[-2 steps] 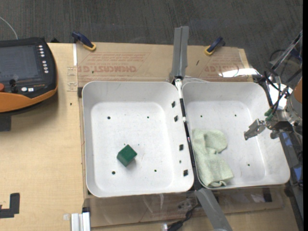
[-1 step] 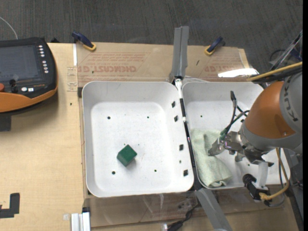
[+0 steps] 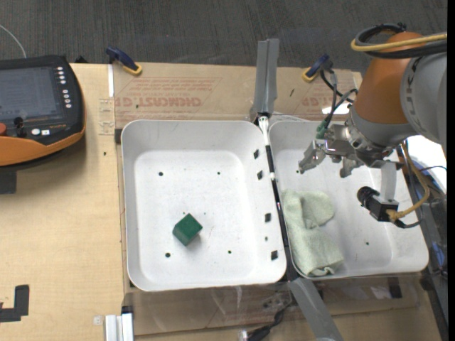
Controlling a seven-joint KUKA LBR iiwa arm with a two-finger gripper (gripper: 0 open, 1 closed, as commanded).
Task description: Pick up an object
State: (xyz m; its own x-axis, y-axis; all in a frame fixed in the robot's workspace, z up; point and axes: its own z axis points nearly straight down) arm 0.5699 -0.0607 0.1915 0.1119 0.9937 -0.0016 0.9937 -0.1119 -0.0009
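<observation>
While the arm hangs over the right bin, I read the jaws as spread open with nothing between them; two dark fingers splay downward above bare white floor at about 12 o'clock in that bin.

Camera view, quick notes. Candidates: a green cube in the left bin, sitting at roughly 7 o'clock from that bin's centre, well apart from every wall. A pale folded cloth lies in the right bin at 8 o'clock, pressed against the divider side, near the jaws and just below them. A teach pendant rests on the worktop at 9 o'clock, not involved.

My call: the cloth is the closer target. I'd shift toward 7 o'clock from the current spot, centre over the raised fold, and come straight down so the fingers straddle a bunched ridge rather than flat fabric. Risk: flat cloth slips out, and the bin wall may block one finger. The cube looks rigid and easier, but needs a long traverse toward 9 o'clock; align the fingers with its flat faces, since it sits rotated.
</observation>
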